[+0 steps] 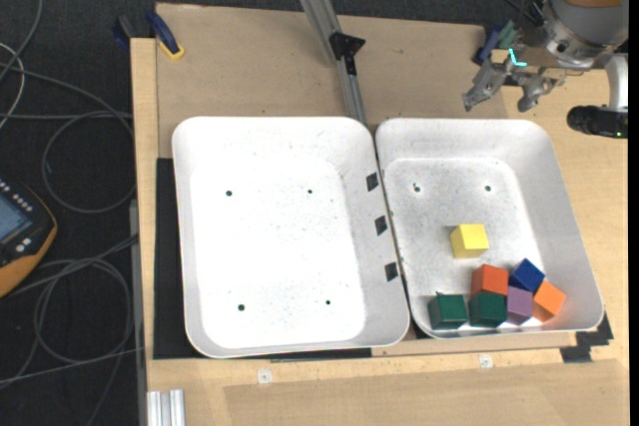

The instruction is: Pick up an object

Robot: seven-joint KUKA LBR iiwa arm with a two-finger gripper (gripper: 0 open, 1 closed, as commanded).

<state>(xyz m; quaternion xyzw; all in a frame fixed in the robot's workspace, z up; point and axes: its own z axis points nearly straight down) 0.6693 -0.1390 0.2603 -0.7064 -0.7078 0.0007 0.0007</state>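
Note:
My gripper [505, 95] hangs open above the far rim of the right bin [559, 165], with nothing between its fingers. A yellow cube [469, 239] lies alone in the middle of that bin. Near the bin's front edge sits a cluster of blocks: two green ones [449, 310] [487, 310], a red-orange one [490, 279], a blue one [527, 273], a purple one [520, 301] and an orange one [549, 297]. The gripper is well behind all of them.
The left bin [195, 244] stands beside the right one, with black clips [379, 224] along their shared edge. A slanted metal pole [319, 5] rises behind the bins. Cables and a handheld device [20, 234] lie off the bench at left.

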